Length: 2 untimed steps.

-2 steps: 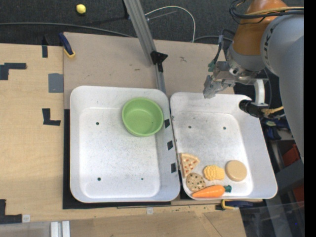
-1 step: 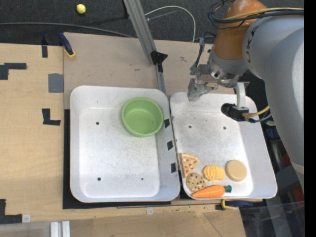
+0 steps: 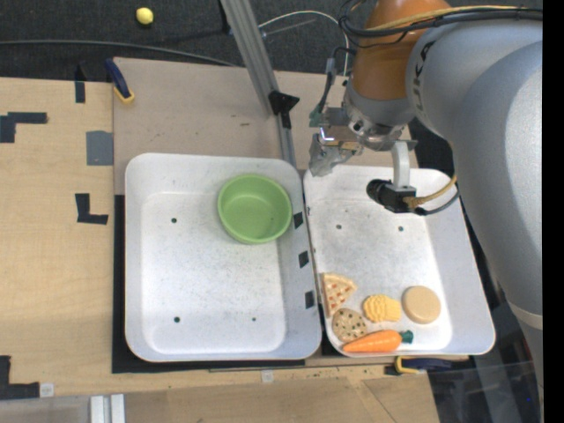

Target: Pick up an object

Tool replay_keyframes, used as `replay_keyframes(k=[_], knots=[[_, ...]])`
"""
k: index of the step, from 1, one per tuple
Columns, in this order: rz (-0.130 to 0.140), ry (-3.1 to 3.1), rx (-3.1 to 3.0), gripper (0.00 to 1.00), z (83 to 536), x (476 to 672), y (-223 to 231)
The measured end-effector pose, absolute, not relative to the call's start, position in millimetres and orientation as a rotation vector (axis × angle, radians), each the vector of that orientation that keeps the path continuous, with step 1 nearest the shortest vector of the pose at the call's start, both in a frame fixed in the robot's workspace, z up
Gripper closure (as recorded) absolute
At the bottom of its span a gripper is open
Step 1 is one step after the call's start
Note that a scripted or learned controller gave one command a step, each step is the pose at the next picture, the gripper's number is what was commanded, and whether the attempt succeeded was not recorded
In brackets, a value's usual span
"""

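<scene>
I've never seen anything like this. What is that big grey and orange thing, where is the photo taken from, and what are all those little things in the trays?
The photo comes from one camera fixed above a bench, looking down at a slant. The grey and orange thing is a robot arm reaching in from the right. Its hand hangs at the top edge of the right tray; nothing shows between its fingers. In that tray's near corner lie toy foods: a pizza slice, a cookie, a carrot, a yellow piece and a tan round piece. The left tray holds a green bowl.

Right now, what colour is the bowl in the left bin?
Green: the bowl, clear in the camera view.
</scene>
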<state>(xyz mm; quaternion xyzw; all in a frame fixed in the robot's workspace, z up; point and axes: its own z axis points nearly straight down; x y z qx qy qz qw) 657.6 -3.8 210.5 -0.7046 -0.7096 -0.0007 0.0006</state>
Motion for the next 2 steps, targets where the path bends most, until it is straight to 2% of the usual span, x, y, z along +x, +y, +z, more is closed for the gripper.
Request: replay_keyframes(k=[2], knots=[[0.0,-2.228,-2.212,1.0,235,641.5,100]])
